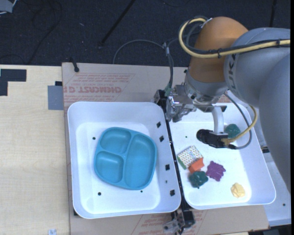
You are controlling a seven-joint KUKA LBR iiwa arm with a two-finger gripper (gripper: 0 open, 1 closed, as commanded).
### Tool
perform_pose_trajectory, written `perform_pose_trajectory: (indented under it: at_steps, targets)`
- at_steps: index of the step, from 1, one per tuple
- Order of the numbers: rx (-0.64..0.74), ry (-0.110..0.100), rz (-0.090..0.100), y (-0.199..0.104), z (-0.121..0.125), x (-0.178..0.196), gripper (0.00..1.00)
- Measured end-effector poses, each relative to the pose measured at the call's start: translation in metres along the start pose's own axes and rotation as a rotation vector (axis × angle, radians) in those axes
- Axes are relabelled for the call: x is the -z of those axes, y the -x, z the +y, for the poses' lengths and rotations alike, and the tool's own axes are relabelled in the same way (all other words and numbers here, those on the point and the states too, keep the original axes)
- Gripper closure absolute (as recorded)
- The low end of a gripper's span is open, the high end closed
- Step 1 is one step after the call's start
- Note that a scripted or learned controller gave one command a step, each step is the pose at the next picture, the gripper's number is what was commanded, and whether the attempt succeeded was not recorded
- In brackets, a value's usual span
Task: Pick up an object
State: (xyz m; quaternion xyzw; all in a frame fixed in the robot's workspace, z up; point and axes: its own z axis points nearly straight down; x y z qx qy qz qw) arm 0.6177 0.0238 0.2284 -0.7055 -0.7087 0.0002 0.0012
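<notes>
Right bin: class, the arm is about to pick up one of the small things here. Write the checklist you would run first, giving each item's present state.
1. Things to pick lie in the right bin: ok; patterned block, orange piece, green toy, purple toy, yellow toy.
2. Pincer at that bin: ok, at its far left corner.
3. Pincer above a chosen thing: not ok; all lie nearer the camera.
4. One thing with free space around it: ok, the yellow toy.
5. Block, orange piece and green toy separable: cannot tell; they crowd together.
6. Blue plate out of the way: ok, in the left bin.
</notes>
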Motion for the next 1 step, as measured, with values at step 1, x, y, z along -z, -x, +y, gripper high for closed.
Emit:
perform_pose_trajectory:
  at_steps: [1]
  targets:
    - [0.000, -0.001, 0.000, -0.0544, -0.0032, 0.0087, 1.00]
